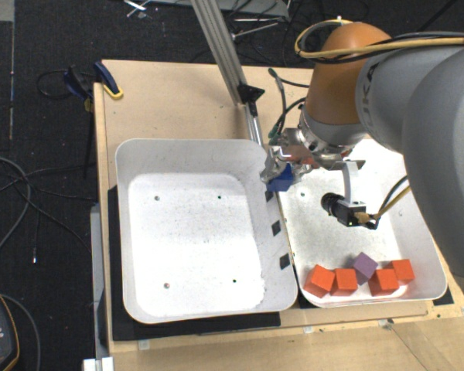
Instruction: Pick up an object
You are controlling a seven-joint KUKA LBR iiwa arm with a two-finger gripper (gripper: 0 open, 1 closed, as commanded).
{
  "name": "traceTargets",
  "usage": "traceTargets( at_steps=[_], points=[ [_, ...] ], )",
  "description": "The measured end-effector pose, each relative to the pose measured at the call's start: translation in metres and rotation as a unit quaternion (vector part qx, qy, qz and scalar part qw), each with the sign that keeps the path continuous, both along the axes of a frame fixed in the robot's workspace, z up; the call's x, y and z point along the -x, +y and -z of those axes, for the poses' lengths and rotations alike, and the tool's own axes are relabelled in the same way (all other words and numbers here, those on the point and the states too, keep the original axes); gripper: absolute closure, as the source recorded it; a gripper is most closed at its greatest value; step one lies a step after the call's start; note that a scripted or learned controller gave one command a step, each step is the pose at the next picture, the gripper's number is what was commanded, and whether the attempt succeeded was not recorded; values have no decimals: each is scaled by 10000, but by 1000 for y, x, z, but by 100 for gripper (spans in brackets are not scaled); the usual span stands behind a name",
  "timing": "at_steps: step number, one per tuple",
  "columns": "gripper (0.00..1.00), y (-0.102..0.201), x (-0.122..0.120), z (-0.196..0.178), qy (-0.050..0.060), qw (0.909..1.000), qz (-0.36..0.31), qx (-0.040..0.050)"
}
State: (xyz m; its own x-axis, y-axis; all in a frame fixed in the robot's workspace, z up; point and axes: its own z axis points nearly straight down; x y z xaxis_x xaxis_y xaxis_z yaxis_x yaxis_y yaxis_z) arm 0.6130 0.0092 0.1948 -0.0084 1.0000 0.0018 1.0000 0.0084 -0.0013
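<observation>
My gripper (281,170) hangs over the rim where the two bins meet, at the far left corner of the right bin (313,242). A small blue block (279,181) sits between its fingertips, so it is shut on that block. The block looks lifted off the bin floor. Along the near edge of the right bin lie several blocks: an orange one (319,280), a second orange one (345,281), a purple one (365,266) and further orange ones (383,281) beside it.
The left bin (125,207) lies beside the gripper, to its left. A slanted metal pole (220,45) rises behind the bins. The grey arm (417,107) covers the right bin's far right part. A black cylinder with a cable (344,209) hangs under the wrist.
</observation>
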Motion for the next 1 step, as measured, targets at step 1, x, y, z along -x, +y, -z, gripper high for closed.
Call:
traceTargets(
  at_steps=[1],
  points=[
    [100,54,89,-26,16,10000,1,-4]
  ],
)
